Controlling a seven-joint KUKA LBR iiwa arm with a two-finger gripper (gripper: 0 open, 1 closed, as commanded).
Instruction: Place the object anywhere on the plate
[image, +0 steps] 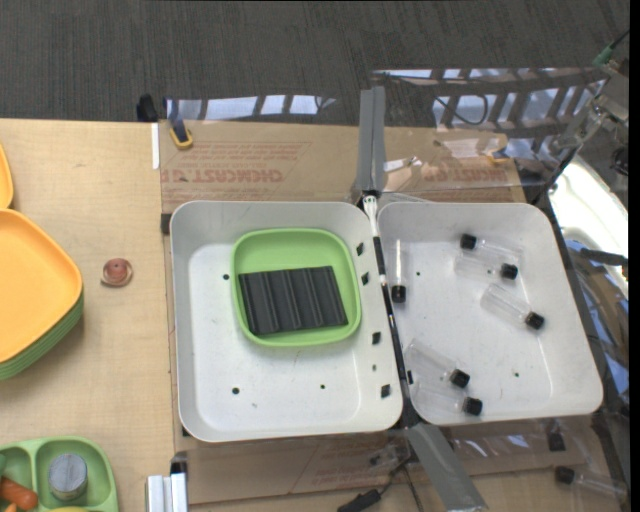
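Note:
A green square plate (296, 249) lies in the left white bin (290, 410), toward its upper middle. A dark grey ribbed rectangular pad (293, 299) lies flat on the plate and covers most of its floor. In the right white bin (560, 390) lie several clear plastic tubes with black caps. One tube (510, 307) is right of centre, another tube (436, 363) is near the lower middle, and a third tube (396, 272) lies against the bin's left wall.
Flattened cardboard (260, 170) lies behind the bins. On the wooden bench to the left are stacked orange plates (35, 295), a small red knob (117, 271) and a green divided tray (60, 475). A metal frame (500, 85) stands at the back right.

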